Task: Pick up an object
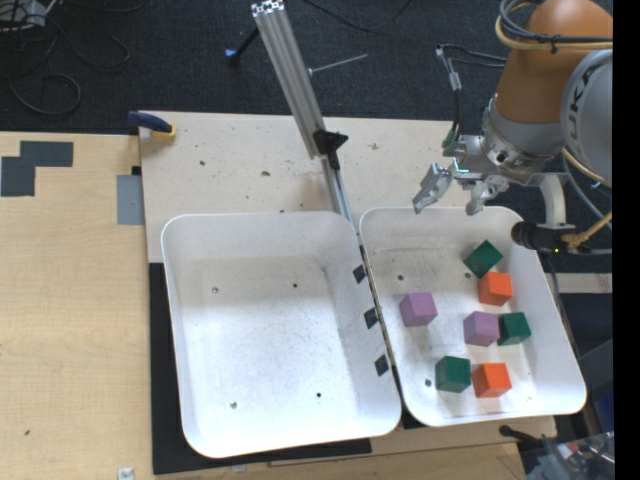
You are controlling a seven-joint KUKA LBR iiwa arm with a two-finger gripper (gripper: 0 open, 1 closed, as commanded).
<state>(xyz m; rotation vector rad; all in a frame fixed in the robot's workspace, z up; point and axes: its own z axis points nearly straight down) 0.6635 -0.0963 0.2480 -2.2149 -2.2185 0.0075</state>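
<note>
The gripper [452,196] is hanging above the far rim of the right bin [560,388], its fingers [428,190] spread apart and gripping nothing. Seven blocks are lying in that bin, well apart from the gripper: a green block [483,258] is sitting nearest it, just beside an orange block [495,288], while a purple block [418,308] is resting toward the divider. The left bin [200,268] is sitting alongside on the counter [230,158].
</note>
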